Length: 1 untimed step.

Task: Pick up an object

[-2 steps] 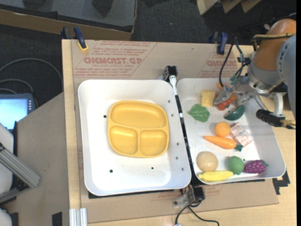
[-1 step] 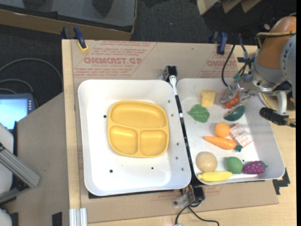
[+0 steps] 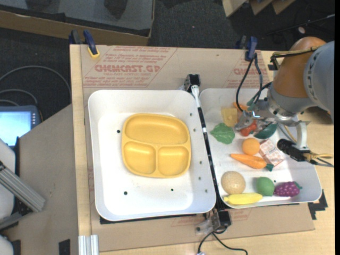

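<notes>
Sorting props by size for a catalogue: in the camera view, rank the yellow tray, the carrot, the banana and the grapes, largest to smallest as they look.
1. Yellow tray, by far the largest.
2. Carrot and banana: they look about alike in length, so I would not rank them.
3. Grapes, the smallest.

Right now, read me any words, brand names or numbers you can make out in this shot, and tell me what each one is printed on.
"CHEMCAST GP" in red on the brown protective sheet covering the bench, above the left bin.
The same red print repeats near the sheet's top edge and above the right bin; too faint to read.
Small packet in the right bin: printing too small to read.
</notes>
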### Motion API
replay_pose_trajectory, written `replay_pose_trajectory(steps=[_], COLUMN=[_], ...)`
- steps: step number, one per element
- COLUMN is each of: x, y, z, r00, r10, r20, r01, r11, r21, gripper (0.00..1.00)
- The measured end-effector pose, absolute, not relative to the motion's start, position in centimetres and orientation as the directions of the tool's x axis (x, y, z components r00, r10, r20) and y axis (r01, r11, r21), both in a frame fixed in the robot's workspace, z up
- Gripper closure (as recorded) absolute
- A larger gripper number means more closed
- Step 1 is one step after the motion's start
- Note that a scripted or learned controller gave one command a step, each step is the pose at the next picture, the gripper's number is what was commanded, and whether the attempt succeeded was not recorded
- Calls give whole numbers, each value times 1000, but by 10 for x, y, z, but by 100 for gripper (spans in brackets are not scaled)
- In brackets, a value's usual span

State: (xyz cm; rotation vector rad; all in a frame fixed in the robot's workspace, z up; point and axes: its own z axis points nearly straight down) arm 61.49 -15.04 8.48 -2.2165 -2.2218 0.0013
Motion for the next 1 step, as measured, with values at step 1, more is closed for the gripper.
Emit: replay_pose_trajectory(steps=[1], x=[580], y=[-59], z=[190], r00=[-8], r10=[1000], r20=[3], r01=[1000], r11=[8], r21=[5], gripper=[100])
